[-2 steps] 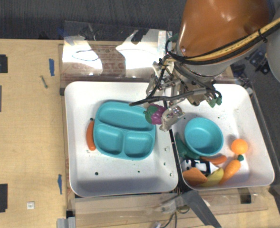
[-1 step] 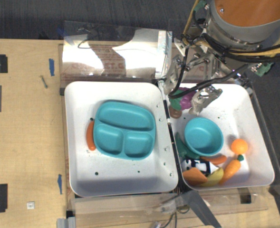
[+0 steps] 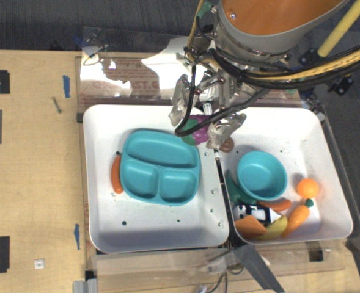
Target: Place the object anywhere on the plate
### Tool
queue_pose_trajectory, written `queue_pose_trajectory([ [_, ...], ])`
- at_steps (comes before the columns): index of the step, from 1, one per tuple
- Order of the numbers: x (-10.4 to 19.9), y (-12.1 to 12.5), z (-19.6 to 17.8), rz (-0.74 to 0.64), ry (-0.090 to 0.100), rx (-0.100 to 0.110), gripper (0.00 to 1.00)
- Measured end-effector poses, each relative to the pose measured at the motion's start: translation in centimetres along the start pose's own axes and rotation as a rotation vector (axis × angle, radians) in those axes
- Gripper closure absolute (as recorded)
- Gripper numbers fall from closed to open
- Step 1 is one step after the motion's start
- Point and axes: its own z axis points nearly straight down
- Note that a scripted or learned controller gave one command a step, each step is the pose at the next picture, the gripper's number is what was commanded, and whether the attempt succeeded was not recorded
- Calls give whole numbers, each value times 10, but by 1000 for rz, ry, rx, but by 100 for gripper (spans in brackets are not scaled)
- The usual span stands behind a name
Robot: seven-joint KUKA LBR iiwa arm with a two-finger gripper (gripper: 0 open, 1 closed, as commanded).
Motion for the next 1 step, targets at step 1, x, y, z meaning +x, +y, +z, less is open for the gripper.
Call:
queue_pose_trajectory([
  [1,12,12,27,-385,5,-4,100],
])
